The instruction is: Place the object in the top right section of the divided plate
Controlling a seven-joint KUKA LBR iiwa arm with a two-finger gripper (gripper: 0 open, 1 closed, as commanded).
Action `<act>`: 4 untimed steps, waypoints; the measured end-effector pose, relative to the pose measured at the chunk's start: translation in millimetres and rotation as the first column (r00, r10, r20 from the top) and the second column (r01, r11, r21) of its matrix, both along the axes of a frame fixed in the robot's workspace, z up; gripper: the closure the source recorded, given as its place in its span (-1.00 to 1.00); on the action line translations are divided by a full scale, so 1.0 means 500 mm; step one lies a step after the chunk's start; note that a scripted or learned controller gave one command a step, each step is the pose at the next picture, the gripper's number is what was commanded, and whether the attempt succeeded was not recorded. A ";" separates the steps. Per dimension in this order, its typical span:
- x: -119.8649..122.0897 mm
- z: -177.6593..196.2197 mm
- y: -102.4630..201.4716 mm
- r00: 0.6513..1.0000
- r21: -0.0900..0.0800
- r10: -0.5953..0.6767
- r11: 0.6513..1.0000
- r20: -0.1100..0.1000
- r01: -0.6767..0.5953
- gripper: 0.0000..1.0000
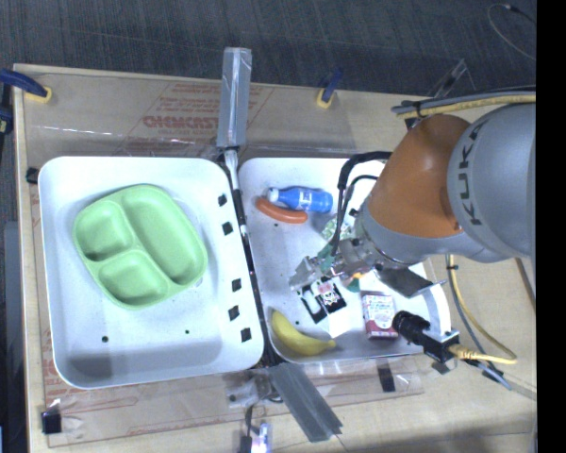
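The green divided plate (140, 243) lies tilted in the left bin (66, 347), nearer that bin's far-left corner, with bare white floor along its near side and toward the near-left corner. None of its three sections holds anything. The arm (453, 187) reaches in from the right over the right bin (264, 173), and its gripper (323, 270) hangs low near that bin's middle — whether it is released or clenched, or grasping anything, cannot be told, since the parts blur against the clutter beneath.

The right bin is crowded: a blue bottle (300, 199) and an orange sausage-shaped item (281, 211) lie close together by the far wall, a banana (300, 336) lies along the near edge, and a small red-and-white carton (379, 315) stands just right of a black-and-white patterned card (326, 300) — all close around the gripper.
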State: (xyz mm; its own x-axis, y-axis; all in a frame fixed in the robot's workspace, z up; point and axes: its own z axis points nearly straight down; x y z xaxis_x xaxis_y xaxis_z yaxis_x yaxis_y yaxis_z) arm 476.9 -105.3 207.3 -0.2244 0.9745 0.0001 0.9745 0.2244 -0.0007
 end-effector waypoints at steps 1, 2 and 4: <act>0.193 -0.033 0.072 0.994 0.001 0.111 0.994 -0.003 -0.111 1.00; 0.291 -0.033 0.185 0.999 0.000 0.049 0.999 -0.004 -0.049 1.00; 0.358 0.074 0.181 0.987 0.000 0.158 0.987 -0.003 -0.158 1.00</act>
State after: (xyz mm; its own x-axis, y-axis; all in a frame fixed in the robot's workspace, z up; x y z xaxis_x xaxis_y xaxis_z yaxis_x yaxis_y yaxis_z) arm 656.2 -14.8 244.5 -0.3754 0.9269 0.0013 0.9268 0.3754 -0.0039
